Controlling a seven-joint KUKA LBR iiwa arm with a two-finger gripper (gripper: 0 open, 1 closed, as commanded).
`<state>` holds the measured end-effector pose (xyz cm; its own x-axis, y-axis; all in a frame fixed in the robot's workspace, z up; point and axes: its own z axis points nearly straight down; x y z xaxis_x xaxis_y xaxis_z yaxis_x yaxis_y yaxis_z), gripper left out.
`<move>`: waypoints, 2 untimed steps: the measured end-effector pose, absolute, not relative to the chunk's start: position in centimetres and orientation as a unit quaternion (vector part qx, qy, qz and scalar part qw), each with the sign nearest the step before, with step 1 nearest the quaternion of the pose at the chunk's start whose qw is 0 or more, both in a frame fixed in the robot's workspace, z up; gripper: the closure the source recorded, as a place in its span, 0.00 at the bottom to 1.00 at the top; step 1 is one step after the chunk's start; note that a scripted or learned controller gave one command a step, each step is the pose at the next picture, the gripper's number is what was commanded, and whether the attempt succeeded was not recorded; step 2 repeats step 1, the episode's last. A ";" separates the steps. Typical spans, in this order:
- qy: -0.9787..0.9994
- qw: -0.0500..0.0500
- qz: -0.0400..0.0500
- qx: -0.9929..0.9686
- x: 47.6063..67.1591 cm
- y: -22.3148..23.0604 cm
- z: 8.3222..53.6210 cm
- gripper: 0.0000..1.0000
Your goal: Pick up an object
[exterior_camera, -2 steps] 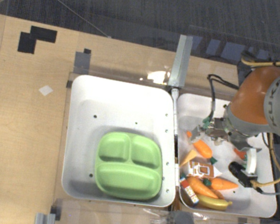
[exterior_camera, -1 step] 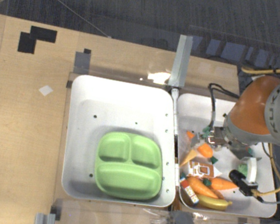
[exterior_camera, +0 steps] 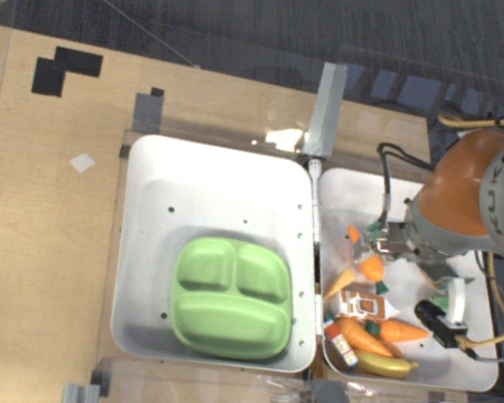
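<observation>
Your pick targets sit in right bin [exterior_camera: 481, 374]: carrots [exterior_camera: 380, 336], banana [exterior_camera: 384, 364], small carton [exterior_camera: 363, 306], orange cone piece [exterior_camera: 340, 282], all clustered at bin's near-left corner; gripper [exterior_camera: 380, 245] hangs low over small orange piece [exterior_camera: 372, 268], just beyond cluster; grip state: you cannot tell from this angle; green divided tray [exterior_camera: 233, 297] lies in left bin [exterior_camera: 169, 183].

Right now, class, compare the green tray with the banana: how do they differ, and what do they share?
The green tray is much larger than the banana. The tray is green and boxy with three compartments; the banana is yellow, slim and curved. The tray lies alone in the left bin; the banana lies among other items in the right bin. Both rest flat.
</observation>
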<state>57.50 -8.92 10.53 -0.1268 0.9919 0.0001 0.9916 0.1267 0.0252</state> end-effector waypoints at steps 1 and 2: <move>0.808 0.003 0.002 0.589 62.4 -0.4 25.0 1.00; 0.808 0.003 0.002 0.589 62.4 -0.4 25.0 1.00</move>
